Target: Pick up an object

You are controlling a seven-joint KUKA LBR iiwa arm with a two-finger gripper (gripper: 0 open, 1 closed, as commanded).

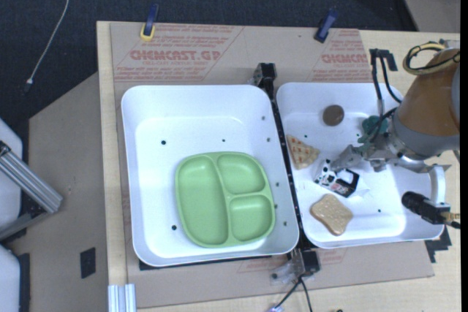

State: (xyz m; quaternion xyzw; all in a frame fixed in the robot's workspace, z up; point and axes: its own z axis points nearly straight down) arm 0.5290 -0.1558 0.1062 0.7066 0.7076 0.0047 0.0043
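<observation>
Candidate objects all lie loose in the right bin (387, 230): small black-and-white item (338, 179) near the middle, toast slice (331, 214) just beside it toward the near wall, waffle piece (301, 151) by the left wall, brown round disc (333, 115) toward the far side. Pincer (349, 156) low over the bin, tips just above and right of the black-and-white item; cannot tell how wide it stands. Nothing visibly held. Judgement: approach stage only; grasp and lift both remain. Left bin (146, 120) carries a green divided plate (224, 198), untouched.
</observation>
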